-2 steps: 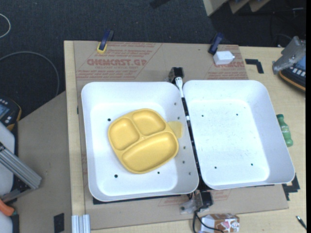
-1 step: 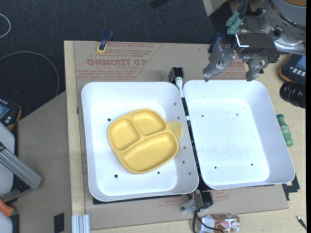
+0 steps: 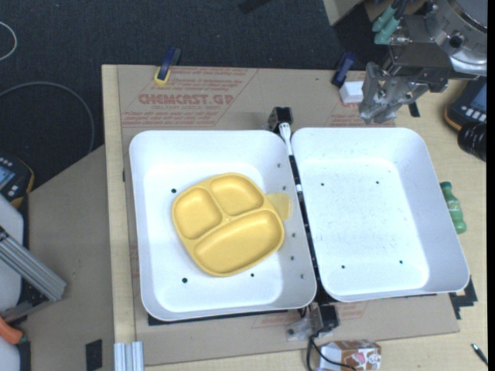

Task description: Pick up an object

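A yellow plate (image 3: 227, 222) with three compartments lies flat in the middle of the left bin (image 3: 155, 161). A small pale yellow piece (image 3: 279, 205) pokes out from under its right edge. My gripper (image 3: 384, 105) hangs above the back edge of the right bin (image 3: 363, 153), far from the plate. It is open, with nothing between its fingers (image 3: 371, 99).
Both bins rest on a cardboard sheet (image 3: 193, 95). A black clip (image 3: 280, 118) joins the bins at the back. A green object (image 3: 452, 205) lies outside the right bin's right rim. Clamps (image 3: 165, 66) grip the cardboard's back edge.
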Available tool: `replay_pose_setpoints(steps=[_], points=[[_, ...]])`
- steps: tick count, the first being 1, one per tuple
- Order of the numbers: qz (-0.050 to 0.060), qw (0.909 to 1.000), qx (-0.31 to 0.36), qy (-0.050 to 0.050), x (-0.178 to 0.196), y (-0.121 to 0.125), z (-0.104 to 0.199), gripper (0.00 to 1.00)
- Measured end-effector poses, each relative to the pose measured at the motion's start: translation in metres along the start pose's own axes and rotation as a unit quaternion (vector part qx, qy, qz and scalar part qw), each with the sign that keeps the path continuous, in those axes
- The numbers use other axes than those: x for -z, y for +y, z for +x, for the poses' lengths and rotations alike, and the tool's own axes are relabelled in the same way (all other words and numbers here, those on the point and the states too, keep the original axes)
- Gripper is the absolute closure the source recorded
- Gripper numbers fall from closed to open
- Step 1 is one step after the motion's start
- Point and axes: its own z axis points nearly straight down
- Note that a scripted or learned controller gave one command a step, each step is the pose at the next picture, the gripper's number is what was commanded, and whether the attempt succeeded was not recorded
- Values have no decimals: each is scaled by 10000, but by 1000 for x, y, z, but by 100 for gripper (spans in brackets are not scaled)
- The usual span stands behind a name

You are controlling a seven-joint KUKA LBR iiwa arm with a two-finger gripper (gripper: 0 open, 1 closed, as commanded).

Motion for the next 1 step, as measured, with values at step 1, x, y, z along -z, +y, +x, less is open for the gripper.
replay_pose_setpoints(steps=[1], points=[[94,10000,-22,-16,-139,-2,4,100]])
